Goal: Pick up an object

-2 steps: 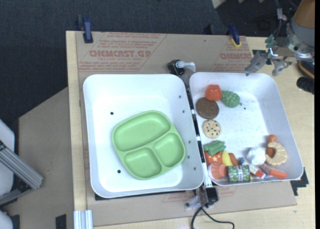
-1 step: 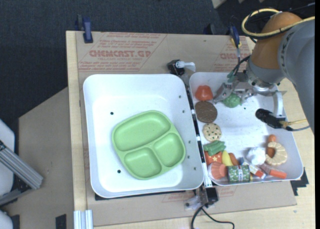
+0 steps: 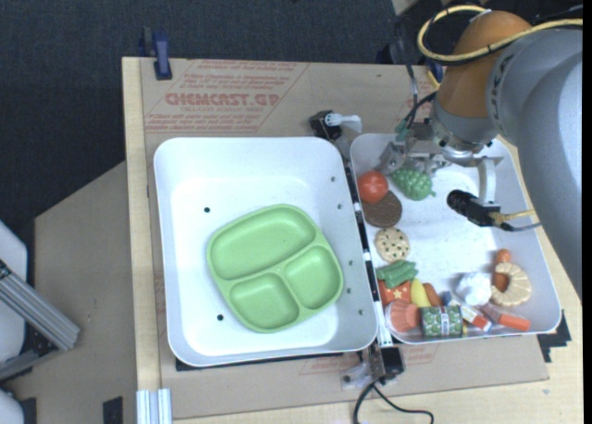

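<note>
arm (image 3: pixel 518 70) low over right bin (image 3: pixel 546 274), gripper (image 3: pixel 413 165) narrow around green grape bunch (image 3: pixel 414 182)

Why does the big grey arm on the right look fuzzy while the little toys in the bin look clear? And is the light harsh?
In the camera view the arm sits nearer the lens, so it looks soft and oversized; the cookie and green tray are fairly sharp. Lighting is even, with faint shadows and mild glare on the left bin.
</note>
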### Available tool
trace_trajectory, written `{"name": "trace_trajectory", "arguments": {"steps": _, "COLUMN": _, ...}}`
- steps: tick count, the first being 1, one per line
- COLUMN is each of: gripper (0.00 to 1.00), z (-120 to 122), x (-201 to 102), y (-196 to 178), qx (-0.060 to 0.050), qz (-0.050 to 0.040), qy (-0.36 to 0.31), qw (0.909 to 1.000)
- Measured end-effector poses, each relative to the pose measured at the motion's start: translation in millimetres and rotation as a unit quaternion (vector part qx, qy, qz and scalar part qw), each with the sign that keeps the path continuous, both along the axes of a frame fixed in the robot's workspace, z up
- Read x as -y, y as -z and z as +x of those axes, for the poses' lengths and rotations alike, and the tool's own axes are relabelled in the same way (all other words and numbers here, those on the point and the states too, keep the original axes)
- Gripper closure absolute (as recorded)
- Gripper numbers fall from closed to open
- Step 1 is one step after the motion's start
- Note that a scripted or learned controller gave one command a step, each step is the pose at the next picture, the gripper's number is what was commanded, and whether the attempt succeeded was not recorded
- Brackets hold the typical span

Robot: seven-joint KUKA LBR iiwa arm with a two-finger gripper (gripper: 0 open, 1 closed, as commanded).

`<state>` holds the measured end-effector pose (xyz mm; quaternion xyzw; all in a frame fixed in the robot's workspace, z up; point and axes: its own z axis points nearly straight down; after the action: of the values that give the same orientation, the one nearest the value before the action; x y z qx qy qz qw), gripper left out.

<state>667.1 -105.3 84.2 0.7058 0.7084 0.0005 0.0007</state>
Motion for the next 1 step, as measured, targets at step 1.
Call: {"name": "trace_trajectory", "arguments": {"steps": 1, "gripper": 0.0, "z": -0.4, "x": -10.3, "y": -0.8, "qx": -0.001, "qz": 0.0002, "qy": 0.001, "qw": 1.0}}
